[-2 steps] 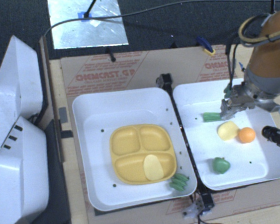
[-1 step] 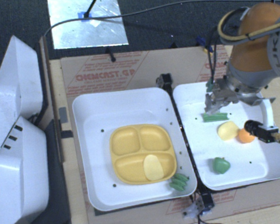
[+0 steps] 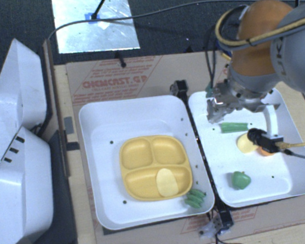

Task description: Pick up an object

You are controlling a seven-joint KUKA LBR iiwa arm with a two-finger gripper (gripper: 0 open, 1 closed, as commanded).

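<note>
- Over the right bin [image 3: 300, 180], the tool [image 3: 217, 110] hangs at the upper left part, just beside a green bean-shaped piece [image 3: 233, 127]; its state I cannot tell.
- In that bin also lie a pale yellow piece [image 3: 244, 144], an orange piece [image 3: 266, 151] and a green pepper [image 3: 240, 179].
- In the left bin [image 3: 98, 153], a yellow divided plate [image 3: 147, 166] holds a pale oval piece [image 3: 167, 182]; a green ridged piece [image 3: 195, 198] lies by its corner.

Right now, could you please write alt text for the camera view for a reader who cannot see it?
A grey arm with an orange band reaches in from the right over the right bin, which holds a green stick-shaped piece, a pale yellow piece and a green pepper-like toy. The left bin holds a yellow divided plate bearing a pale oval piece, with a ridged green toy beside it.
</note>
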